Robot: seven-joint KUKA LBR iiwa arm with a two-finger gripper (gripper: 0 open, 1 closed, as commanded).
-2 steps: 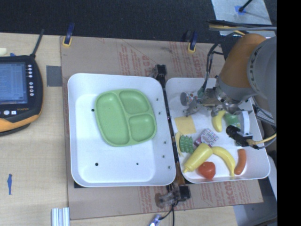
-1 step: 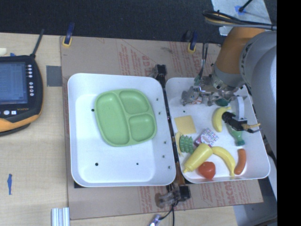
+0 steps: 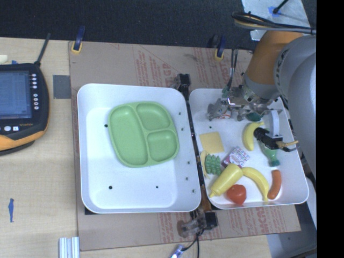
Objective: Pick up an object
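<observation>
Left bin (image 3: 94,195): one green divided plate (image 3: 144,133). Right bin (image 3: 295,198): yellow cheese square (image 3: 211,142), green piece (image 3: 213,164), small wrapper (image 3: 237,156), yellow squeeze bottle (image 3: 225,179), red tomato (image 3: 236,193), long banana (image 3: 259,180), sausage (image 3: 274,184), short banana (image 3: 249,136). Gripper (image 3: 235,107) low over far end of right bin, above bare floor; cannot tell how wide, nothing seen in it.

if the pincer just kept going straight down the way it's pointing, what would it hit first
Probably the bare white floor of the right bin at its far end. The pincer hangs there, apart from the yellow cheese slice and the small banana nearer the camera. Depth is hard to judge from this slanted view.
</observation>
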